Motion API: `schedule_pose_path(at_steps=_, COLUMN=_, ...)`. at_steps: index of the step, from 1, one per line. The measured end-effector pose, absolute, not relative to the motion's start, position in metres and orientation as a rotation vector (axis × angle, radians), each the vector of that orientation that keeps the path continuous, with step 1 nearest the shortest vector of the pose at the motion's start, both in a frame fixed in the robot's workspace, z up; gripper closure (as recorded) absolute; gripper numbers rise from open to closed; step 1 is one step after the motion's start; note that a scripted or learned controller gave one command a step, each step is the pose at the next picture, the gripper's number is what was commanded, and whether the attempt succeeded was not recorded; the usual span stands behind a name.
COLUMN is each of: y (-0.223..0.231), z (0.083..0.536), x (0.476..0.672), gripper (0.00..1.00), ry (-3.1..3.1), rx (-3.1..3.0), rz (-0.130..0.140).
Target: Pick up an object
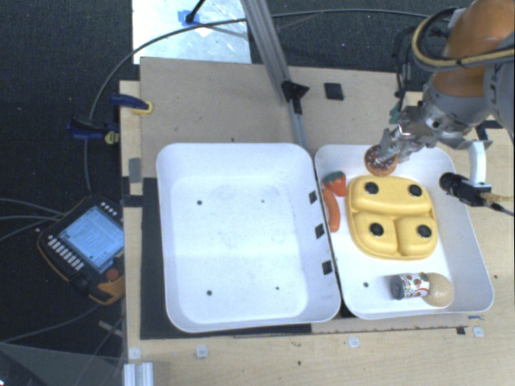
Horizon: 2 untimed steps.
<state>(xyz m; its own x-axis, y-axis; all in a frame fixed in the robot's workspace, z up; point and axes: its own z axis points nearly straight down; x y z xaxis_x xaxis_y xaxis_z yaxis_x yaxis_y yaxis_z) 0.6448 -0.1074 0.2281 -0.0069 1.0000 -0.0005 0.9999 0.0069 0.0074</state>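
- At the far corner of the right bin point(479, 292), the pincer point(392, 151) sits low over a small round brown object point(378, 162), apparently touching it.
- Whether the pincer is released or clenched cannot be told; the tip blurs into the object.
- Brown object lies just beyond the yellow four-dimpled block point(393, 215), near the bin's far wall; likely the target, judging by the pincer's position.
- Other candidates in the same bin: an orange carrot-shaped piece point(332, 199) along the left wall, and a small printed can with a tan ball-like end point(420, 287) near the front.
- Left bin point(173, 296) sits just beside on the counter point(217, 103).
- Doing it well, as a judgement: centre the pincer over the round object before closing, since a small rounded thing may squirt sideways.
- Keep clear of the yellow block's far edge and the bin wall during descent.
- Lift straight up and slowly; confirm the object comes with it.
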Motion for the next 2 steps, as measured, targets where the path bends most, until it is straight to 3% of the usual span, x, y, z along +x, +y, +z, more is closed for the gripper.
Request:
schedule_pose_path(at_steps=1, y=-0.102, z=0.292, x=0.65, gripper=1.0, ry=2.224, rx=2.209, rz=0.009)
schedule_pose_path(at_steps=2, y=-0.05, z=0.284, x=0.62, gripper=1.0, ry=2.233, rx=2.212, rz=0.002)
